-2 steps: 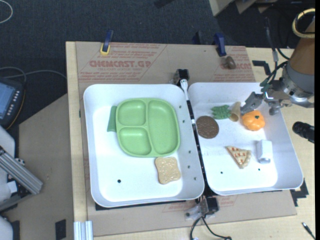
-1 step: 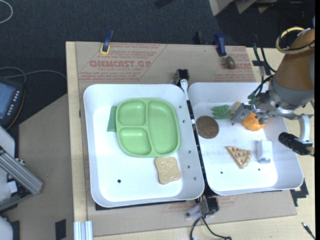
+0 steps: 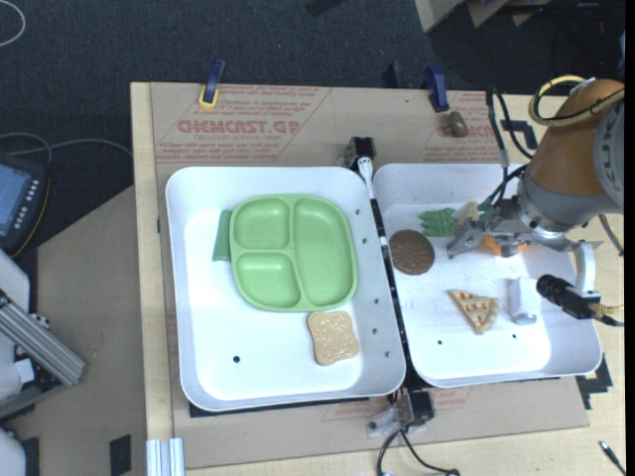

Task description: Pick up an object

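Note:
My gripper (image 3: pixel 468 233) is low over the back of the right bin (image 3: pixel 556 360), reaching left from the grey and orange arm. Just left of it lies a green leafy piece (image 3: pixel 437 221). A small orange thing (image 3: pixel 493 247) shows right under the gripper, partly hidden; whether it is held is unclear. A round brown patty (image 3: pixel 411 251) lies at the bin's left side. A triangular pizza slice (image 3: pixel 474 308) lies nearer the front, with a small grey piece (image 3: pixel 515 300) to its right.
The left bin (image 3: pixel 198 345) holds a green divided plate (image 3: pixel 294 251) lying over a green card, and a slice of toast (image 3: pixel 332 337) in front of it. A ridge where the two rims meet separates the bins (image 3: pixel 382 266).

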Controlling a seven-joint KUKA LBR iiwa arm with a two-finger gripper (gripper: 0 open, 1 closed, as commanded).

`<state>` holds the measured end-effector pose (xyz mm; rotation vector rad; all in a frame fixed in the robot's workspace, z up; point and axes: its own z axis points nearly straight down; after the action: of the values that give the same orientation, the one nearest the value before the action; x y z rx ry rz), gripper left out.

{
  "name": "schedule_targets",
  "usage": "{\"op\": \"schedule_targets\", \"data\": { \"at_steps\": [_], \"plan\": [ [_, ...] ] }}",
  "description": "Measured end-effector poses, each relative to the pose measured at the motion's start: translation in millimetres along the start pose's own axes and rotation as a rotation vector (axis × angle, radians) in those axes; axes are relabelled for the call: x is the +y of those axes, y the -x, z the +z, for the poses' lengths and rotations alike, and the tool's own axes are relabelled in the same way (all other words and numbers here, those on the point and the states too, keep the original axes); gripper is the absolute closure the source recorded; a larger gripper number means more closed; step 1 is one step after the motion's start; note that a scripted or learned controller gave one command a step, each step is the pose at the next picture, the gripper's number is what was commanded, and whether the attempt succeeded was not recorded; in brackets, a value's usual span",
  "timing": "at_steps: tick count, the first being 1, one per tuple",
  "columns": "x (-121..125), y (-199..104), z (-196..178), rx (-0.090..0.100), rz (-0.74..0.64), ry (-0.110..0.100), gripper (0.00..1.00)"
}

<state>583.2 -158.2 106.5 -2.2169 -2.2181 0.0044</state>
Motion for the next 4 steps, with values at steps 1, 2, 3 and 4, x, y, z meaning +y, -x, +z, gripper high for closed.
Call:
{"op": "schedule_targets", "data": {
  "at_steps": [1,2,3,4],
  "plan": [
    [-0.4,-0.9,23.4,0.0,0.0,0.001,0.0],
    [0.6,-0.4,11.1,-0.001,0.001,0.005,1.0],
    [-8.4,-0.2,-37.4,-0.004,0.002,0.01,1.0],
    [-13.7,3.0,-98.7,-0.004,0.001,0.012,1.0]
  ]
}}
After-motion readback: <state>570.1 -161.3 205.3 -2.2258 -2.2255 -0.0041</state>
